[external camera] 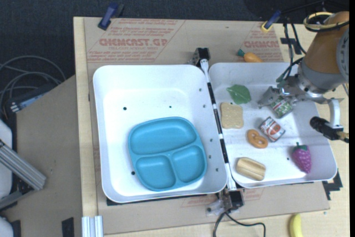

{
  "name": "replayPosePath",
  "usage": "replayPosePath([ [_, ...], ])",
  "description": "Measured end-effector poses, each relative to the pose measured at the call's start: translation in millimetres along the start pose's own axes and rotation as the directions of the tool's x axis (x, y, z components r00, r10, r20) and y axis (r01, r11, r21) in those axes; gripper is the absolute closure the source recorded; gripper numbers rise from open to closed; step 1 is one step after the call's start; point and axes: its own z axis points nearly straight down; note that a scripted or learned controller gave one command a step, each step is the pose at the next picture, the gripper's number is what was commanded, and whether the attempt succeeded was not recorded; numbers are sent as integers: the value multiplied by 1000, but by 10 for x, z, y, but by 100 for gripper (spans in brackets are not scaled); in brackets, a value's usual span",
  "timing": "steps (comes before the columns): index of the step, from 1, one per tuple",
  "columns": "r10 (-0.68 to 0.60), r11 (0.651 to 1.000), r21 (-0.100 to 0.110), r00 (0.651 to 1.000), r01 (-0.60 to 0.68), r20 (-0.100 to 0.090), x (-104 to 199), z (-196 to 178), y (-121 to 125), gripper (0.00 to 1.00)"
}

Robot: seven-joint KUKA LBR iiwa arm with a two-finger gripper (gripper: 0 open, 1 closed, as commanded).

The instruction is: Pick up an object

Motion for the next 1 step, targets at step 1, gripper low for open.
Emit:
replayPosePath([
  [1,0,1000,0,1000,0,0,168,2,-488,0],
])
